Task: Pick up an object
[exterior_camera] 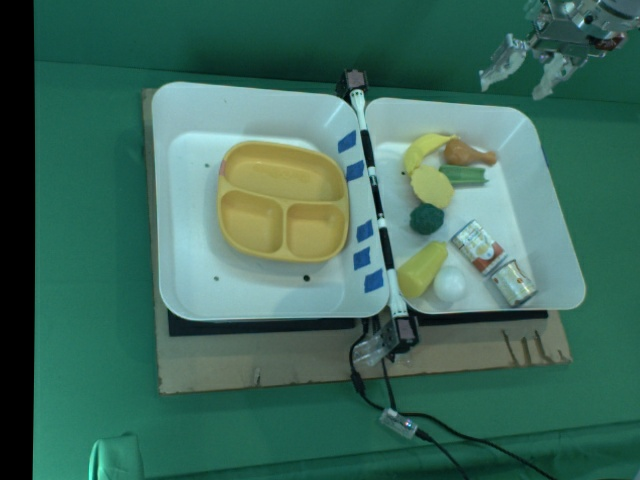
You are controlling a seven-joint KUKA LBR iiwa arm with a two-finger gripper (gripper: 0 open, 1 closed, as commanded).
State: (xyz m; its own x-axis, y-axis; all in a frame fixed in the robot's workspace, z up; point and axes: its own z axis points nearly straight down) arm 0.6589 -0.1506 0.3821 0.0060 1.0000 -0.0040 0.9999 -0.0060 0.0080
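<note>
My gripper [523,75] hangs beyond the right bin [545,183]'s far edge. A divided tray [283,201] lies in the left bin [190,218]; toy foods and two cans [492,262] fill the right.

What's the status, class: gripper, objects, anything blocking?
Gripper open, high above right bin's far corner, holding nothing. Toy foods and two cans lie loose in that bin. Nothing blocks the descent.
</note>
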